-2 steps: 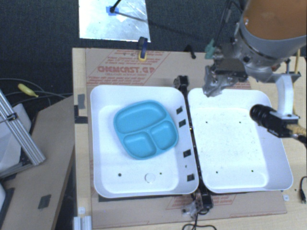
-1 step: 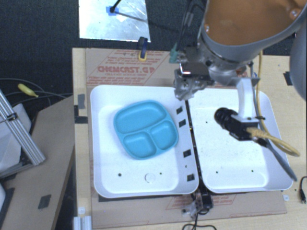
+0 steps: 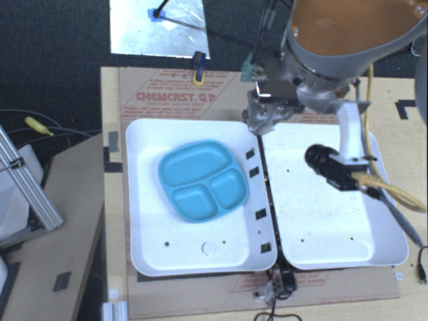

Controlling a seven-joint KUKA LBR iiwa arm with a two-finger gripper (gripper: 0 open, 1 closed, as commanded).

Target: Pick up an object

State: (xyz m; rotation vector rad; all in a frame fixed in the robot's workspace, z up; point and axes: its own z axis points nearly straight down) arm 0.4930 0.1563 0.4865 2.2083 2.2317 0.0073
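table (image 3: 167, 89): carries two white bins side by side
left bin (image 3: 144, 199): holds a blue tray (image 3: 202, 179), lying flat near its middle
claw (image 3: 266, 116): at the bins' far edge, above the dividing rims; open or closed, I cannot tell
tray to claw: well apart, left of and nearer the camera than the claw
risk: the tray is wide, shallow and flat, so a descent on its middle would likely find no edge to pinch; a descent from here may hit the bin rims

Bright, even light — soft shadows, the near arm (image 3: 354, 19) perhaps blurred.
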